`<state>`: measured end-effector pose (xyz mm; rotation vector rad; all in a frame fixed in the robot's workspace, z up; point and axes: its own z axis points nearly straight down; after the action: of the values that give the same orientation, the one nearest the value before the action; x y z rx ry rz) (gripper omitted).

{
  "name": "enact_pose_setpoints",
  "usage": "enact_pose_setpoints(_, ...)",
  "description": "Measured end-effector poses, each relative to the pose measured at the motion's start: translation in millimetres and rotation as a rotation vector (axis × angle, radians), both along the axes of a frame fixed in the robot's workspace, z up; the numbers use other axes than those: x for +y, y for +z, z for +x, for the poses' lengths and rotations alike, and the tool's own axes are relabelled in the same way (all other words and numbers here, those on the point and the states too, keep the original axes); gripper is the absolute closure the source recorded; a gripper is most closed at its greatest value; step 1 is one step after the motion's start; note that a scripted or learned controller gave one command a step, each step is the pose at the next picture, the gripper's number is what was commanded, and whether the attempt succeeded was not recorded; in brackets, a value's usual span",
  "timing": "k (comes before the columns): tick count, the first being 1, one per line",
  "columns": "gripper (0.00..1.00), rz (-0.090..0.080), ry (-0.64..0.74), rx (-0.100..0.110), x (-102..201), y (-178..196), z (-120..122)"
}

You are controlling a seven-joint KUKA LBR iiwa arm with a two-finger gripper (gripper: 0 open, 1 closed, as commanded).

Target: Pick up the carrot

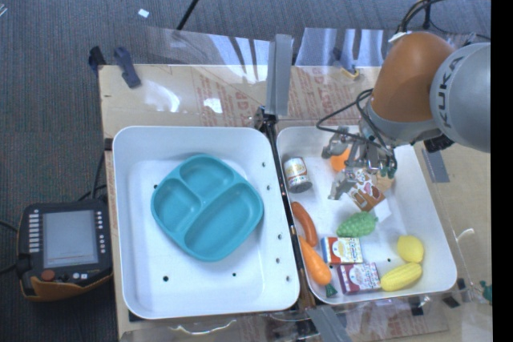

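**Carrot at 7 o'clock of pincer**

You've got the pincer hanging in the right bin, fingers spread, pinching nothing. The carrot lies well apart by the bin's lower-left edge, beside the sausage.

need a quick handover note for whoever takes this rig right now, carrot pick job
Tool: over the upper middle of the right bin, among small items; whether it is open or shut cannot be told, and no carrot is seen in it.
Carrot: lying in the right bin near its left wall, low in the view, next to a red sausage-like item and a small carton.
Left bin: holds a blue divided plate.
Done: nothing visible; the carrot lies in the bin.
Left: move the tool to the carrot, grasp and lift it.
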<state>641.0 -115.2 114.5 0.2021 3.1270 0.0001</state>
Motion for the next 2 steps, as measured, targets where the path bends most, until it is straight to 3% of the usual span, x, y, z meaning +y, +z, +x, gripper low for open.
enact_pose_setpoints(1,0.0,0.003,-0.27,0.009,-5,-27,-6)
enact_pose_setpoints(2,1.0,0.003,-0.263,0.006,-2,-15,-4)
